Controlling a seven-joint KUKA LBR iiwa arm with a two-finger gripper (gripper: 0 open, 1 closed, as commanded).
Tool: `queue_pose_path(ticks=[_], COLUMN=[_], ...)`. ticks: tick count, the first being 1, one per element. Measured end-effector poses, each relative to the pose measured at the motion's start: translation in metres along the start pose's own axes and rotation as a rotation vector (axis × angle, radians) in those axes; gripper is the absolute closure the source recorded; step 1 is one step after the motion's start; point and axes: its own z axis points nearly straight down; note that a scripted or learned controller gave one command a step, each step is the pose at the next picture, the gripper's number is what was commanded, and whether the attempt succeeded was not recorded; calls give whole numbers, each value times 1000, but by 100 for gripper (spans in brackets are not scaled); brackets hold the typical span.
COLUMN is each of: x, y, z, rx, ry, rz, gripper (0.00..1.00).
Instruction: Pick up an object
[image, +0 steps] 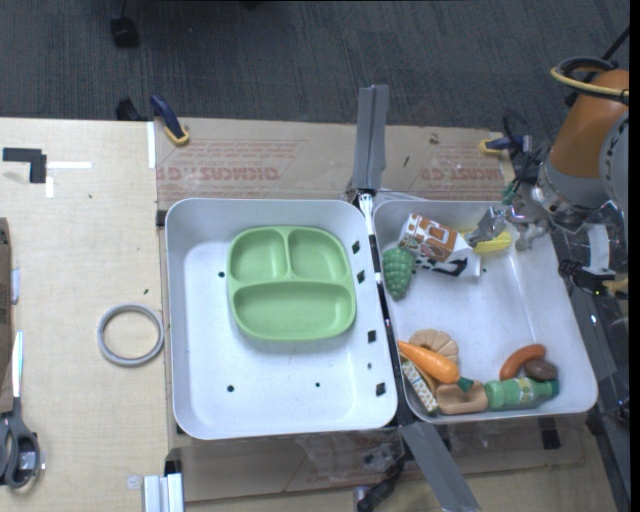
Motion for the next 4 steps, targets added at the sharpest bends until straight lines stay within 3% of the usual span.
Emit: queue_pose_path(ticks=[1,2,3,4], x=[-2,4,2,55], y=[-4,-6,-7,-51], z=[-39,13,5,-108], rx=[3,11,16,6], ry=[-8,-1,-5,-6], rz=[-164,-154,-154,-92], gripper=[0,0,100,100])
